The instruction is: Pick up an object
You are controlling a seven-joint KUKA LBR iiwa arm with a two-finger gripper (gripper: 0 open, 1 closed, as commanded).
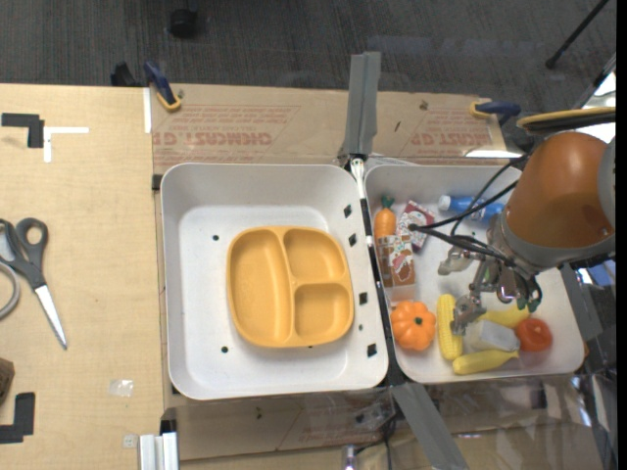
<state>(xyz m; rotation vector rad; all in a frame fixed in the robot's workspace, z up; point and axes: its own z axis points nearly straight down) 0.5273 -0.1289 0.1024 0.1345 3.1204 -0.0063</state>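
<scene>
**Gripper low in the right bin, among toy food**

Scissors lie on the wooden bench at far left. The left bin, smooth white plastic, holds a glossy yellow three-compartment plate. The right bin holds a carrot, a ribbed orange pumpkin, knobbly corn, a banana and a round tomato. The metal gripper sits just right of the corn; cannot tell its state.

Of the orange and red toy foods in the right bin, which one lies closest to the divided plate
The orange pumpkin, in the right bin's near-left corner. The carrot lies farther back and the red tomato sits far right, beyond the gripper.
</scene>
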